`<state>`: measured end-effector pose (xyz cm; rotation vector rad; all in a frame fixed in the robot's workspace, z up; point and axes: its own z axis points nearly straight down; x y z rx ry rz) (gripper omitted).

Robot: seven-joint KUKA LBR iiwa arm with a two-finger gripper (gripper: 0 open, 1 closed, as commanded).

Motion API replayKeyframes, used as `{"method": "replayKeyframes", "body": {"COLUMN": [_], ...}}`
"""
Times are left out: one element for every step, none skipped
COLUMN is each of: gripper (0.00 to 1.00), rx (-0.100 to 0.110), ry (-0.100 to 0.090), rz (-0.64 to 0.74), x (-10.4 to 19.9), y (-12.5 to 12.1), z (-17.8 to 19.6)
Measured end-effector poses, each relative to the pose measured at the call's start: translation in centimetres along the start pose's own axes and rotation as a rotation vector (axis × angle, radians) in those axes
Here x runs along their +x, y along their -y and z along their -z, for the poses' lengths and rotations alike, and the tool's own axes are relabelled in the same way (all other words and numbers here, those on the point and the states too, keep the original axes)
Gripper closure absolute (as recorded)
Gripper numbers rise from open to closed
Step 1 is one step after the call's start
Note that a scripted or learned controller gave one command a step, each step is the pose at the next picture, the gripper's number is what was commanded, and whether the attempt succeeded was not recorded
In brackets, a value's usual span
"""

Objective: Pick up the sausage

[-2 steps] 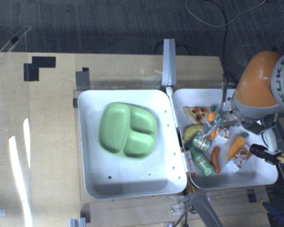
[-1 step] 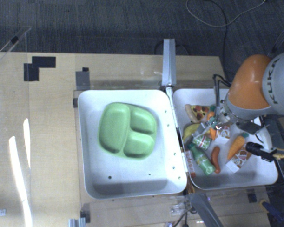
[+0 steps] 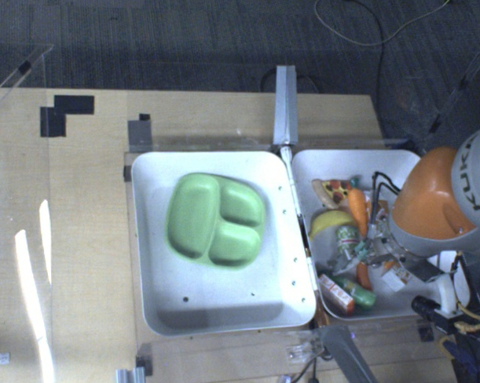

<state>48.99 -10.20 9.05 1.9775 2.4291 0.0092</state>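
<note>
Two bins, with the gripper point(image 3: 369, 251) lowered into the cluttered right bin point(image 3: 357, 161).

A green plate point(image 3: 213, 219) is seen alone in the left bin point(image 3: 147, 229). In the right bin a heap of toy food is packed close: a banana point(image 3: 329, 221), a carrot point(image 3: 357, 206), a red box point(image 3: 336, 293) and a green piece point(image 3: 365, 299). A short reddish piece just below the gripper, near the bin's front wall, is taken to be the sausage point(image 3: 362, 277), though it is too small to be named with certainty. Whether the gripper is apart or together cannot be told, since it is masked by the wrist and the clutter. A mistaken grasp is judged the main risk: a neighbour touching the sausage may be seized instead, or be dragged up with it. A slip is also likely, as a rounded piece may be squeezed out sideways.
</note>
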Motion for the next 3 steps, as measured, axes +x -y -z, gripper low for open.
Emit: {"method": "replayKeyframes", "body": {"gripper": [1.00, 1.00, 1.00], "rx": [-0.008, 0.004, 0.006], "ry": [0.001, -0.002, -0.003], "rz": [0.003, -0.081, -0.042], "x": [0.1, 5.2, 10.7], "y": [-0.3, -1.1, -2.2], "z": [1.2, 15.6, 13.8]}}
